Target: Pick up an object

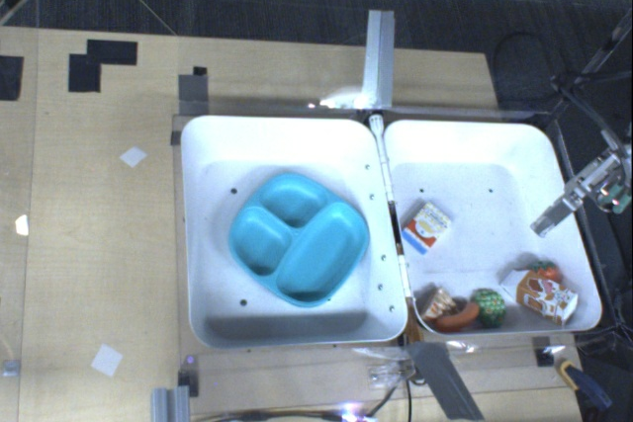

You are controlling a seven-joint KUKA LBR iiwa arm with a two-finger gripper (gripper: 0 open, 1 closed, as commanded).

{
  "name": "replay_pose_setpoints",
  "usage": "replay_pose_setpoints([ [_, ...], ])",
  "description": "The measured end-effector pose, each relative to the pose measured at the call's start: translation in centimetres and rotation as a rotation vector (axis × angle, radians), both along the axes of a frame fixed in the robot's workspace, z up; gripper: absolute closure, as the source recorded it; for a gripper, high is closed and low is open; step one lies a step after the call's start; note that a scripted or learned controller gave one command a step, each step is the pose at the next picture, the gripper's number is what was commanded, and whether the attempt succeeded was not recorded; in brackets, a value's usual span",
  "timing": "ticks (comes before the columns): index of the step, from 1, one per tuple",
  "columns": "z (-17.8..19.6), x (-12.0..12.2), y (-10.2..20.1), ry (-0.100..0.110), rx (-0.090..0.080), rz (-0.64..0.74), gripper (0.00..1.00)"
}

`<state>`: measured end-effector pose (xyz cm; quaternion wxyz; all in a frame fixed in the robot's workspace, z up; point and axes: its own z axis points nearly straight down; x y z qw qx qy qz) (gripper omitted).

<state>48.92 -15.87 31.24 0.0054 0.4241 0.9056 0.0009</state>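
Bench: pale wood top [89,242] under dark carpet at the top of the frame, black marks at upper left, paper scraps at left.

Left bin [203,212], centre of frame: we logged one blue plate [299,239] with three compartments, lying flat in the middle. We judged it a parked item, large and awkward for two fingers.

Right bin [475,153], right of centre: we logged a small white carton [427,225] near the bin's left wall, alone on bare floor; along the lower edge, a sausage [455,316] touching a green toy [489,307], and further right a white-and-orange pack [547,295] close to the lower right corner. We supposed the small things had slid toward that low edge.

Gripper [547,222]: at the right edge of the frame, over the right bin's right side, above the pack and well apart from the carton. We could not tell its state; nothing showed in it.

Task's thing: none lifted yet. We rated the carton the easiest candidate, standing clear of its neighbours.
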Motion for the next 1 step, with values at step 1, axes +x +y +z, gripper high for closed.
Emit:
replay_pose_setpoints([
  [1, -16.69, -0.13, -2.13, 0.007, 0.002, -0.021, 0.0],
])
